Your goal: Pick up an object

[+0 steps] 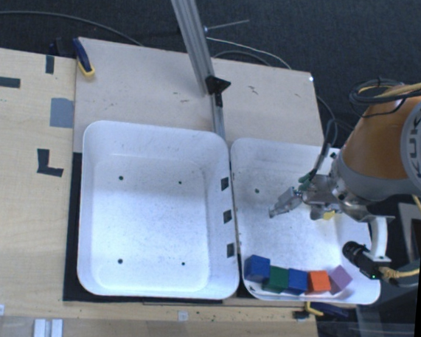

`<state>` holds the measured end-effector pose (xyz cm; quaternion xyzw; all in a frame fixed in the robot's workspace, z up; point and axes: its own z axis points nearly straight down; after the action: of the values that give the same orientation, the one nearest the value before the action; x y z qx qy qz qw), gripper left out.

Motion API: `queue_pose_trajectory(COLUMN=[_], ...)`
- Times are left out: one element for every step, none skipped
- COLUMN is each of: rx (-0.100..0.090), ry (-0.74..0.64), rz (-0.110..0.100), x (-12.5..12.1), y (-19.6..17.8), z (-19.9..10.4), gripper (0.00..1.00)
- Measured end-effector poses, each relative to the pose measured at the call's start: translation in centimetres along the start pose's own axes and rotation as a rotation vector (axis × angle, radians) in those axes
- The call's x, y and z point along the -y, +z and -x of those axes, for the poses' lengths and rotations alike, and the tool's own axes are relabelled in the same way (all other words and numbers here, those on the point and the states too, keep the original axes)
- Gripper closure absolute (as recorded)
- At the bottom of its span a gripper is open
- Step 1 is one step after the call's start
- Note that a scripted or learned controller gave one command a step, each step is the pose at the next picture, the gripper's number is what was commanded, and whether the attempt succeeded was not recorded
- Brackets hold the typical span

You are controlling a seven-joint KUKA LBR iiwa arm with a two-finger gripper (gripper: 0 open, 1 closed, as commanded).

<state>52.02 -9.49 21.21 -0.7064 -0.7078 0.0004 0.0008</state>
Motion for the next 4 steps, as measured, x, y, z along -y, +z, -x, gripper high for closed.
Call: queue_pose_trajectory(rx=[0.006, 0.0, 0.002, 0.005], ry=[0.007, -0.002, 0.003, 0.0], rz=[0.005, -0.001, -0.004, 0.012], x=[-0.1, 1.7, -3.0, -7.1], y=[-4.6, -4.1, 3.2, 9.1], z=[9.3, 4.8, 9.6, 11.3], gripper=[0.0, 0.0, 0.0, 0.0])
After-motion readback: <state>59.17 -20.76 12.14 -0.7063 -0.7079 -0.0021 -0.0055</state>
